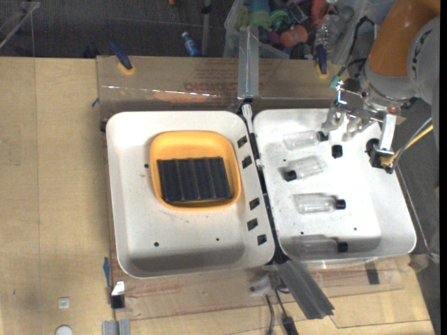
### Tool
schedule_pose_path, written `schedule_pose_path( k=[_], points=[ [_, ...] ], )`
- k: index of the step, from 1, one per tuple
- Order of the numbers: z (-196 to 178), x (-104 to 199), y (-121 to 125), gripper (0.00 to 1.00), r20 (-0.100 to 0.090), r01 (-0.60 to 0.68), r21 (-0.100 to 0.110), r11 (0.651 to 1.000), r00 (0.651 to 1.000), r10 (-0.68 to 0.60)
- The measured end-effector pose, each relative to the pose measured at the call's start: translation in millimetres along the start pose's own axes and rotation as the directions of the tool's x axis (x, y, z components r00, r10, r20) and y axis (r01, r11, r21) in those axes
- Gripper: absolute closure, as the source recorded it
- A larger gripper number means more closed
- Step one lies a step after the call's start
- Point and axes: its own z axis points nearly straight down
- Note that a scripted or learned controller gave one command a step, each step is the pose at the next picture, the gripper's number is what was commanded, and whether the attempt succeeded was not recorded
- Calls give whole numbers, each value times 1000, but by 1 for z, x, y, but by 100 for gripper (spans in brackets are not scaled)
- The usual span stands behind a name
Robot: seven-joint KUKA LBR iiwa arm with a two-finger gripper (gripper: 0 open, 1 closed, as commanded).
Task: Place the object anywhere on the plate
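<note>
Hovering over the far right corner of the right white plastic bin (391, 222): silver two-finger gripper (344, 122), fingers (336, 121) a little apart with nothing between them. Just below it, a clear plastic bottle with a black cap (302, 140); three more clear bottles (304, 168) (318, 204) (320, 245) lined up toward the near rim. Left of that bin, in the left white bin (133, 187), a yellow rounded plate (194, 145) bearing a dark ribbed rectangular insert (193, 179).

Orange plate (193, 144) in left bin (133, 187); clear bottles (313, 203) in right bin (377, 208).
</note>
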Motion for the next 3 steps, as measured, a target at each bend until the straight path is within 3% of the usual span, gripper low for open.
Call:
schedule_pose_path(
  k=[1, 2, 3],
  points=[
    [-53, 5, -2, 100, -2, 33, -3, 999, 999, -33],
    [-72, 5, -1, 100, -1, 124, -5, 992, 992, -124],
    [-98, -10, 4, 100, 0, 330, -6, 944, 944, -330]
  ],
)
